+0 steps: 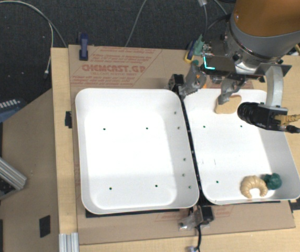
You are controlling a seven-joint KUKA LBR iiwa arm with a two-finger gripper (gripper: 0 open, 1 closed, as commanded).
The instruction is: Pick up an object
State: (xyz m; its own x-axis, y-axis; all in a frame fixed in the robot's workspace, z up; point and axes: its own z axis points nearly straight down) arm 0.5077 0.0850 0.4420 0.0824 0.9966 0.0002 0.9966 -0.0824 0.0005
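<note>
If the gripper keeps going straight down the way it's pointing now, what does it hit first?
Most likely the flat tan biscuit-shaped piece at the far edge of the right white bin. The gripper points down with that piece by its right finger. Depth is unclear from this slant, so it may land on the bin floor beside it.

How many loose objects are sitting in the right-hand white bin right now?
3. A flat tan piece lies at the far end beneath the gripper; a cream croissant-shaped toy and a small teal ball sit together in the near right corner. The arm may hide others.
</note>
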